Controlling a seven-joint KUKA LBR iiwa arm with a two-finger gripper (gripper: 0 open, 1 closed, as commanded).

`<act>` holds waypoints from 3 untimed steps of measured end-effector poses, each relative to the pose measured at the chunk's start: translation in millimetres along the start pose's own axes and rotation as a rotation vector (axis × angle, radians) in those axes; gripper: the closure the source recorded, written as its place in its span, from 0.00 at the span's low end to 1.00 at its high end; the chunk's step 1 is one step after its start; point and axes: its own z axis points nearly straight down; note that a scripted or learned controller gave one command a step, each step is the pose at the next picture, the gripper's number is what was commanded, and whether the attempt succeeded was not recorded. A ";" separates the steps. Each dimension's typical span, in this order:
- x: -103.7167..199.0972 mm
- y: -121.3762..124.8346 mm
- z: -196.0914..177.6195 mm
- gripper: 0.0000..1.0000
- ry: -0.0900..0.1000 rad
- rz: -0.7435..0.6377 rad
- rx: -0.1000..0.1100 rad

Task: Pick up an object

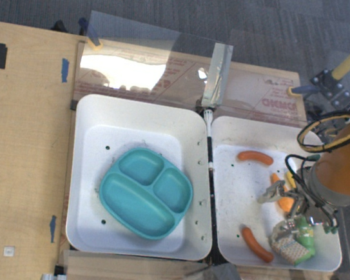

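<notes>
Two toy sausages are seen in the right bin (225, 241): one far (255, 157), one near (257, 244). Small orange pieces (282, 196) and a green-and-tan item (298, 244) are clustered beneath the gripper (295, 219), whose state cannot be told. One teal divided plate (146, 192) lies in the left bin (92, 124).

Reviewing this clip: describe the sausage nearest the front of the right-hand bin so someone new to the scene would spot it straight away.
Start at the right-hand white bin, the one the arm reaches into. Go to its front edge, left of the gripper and the pile of small items. The front sausage lies there diagonally on bare white floor, orange-red; the other sausage lies level near the back wall.
</notes>
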 end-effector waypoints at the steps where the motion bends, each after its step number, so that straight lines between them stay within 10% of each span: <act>1: -16.8 -6.0 0.5 0.00 0.004 -0.052 -0.001; 2: -20.8 -5.0 -12.0 1.00 -0.007 -0.052 0.001; 3: -19.8 -4.2 -10.6 0.00 -0.003 -0.053 -0.002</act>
